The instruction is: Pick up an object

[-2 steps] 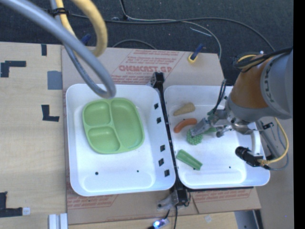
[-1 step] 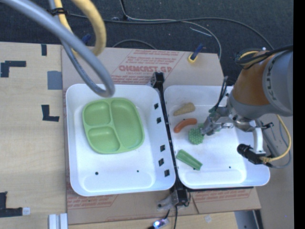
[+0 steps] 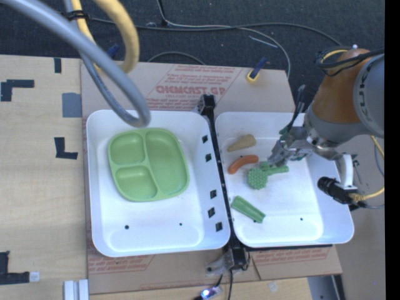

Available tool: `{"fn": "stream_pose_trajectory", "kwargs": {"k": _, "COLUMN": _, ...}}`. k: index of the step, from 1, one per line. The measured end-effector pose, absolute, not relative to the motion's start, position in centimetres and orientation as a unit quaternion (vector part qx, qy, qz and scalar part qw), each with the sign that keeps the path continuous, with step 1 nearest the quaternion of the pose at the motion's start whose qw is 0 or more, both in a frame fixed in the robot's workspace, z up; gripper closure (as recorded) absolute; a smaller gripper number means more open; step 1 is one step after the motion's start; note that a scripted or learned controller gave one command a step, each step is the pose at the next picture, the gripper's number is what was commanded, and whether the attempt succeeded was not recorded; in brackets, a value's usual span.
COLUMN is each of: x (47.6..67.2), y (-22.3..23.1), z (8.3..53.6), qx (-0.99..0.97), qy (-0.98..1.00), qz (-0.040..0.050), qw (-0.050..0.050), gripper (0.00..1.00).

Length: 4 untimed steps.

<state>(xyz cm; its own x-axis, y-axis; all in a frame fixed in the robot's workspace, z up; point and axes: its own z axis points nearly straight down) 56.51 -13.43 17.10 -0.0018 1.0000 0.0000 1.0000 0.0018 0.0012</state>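
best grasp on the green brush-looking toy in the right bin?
Probably the thin handle of the green brush toy, not its round bumpy head. The handle runs up-right from the head, toward the gripper, so come from above with the fingers across the handle. The orange piece lies close on the head's upper left.

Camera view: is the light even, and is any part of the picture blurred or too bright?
Camera view: light falls evenly on both bins, with soft shadows; the white floor of the right bin looks nearly washed out; the grey hose and yellow hose at upper left sit close to the lens and appear soft; the gripper near the green brush is small and slightly blurred.
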Motion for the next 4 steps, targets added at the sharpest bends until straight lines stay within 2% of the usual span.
{"fn": "stream_pose_trajectory", "kwargs": {"k": 2, "x": 57.1, "y": -13.5, "z": 26.0, "qx": 0.707, "qy": 0.708, "qz": 0.0010, "qw": 0.002, "gripper": 1.00}}
{"fn": "stream_pose_trajectory", "kwargs": {"k": 4, "x": 58.2, "y": -2.4, "z": 25.4, "qx": 0.705, "qy": 0.709, "qz": -0.0007, "qw": -0.001, "gripper": 1.00}}
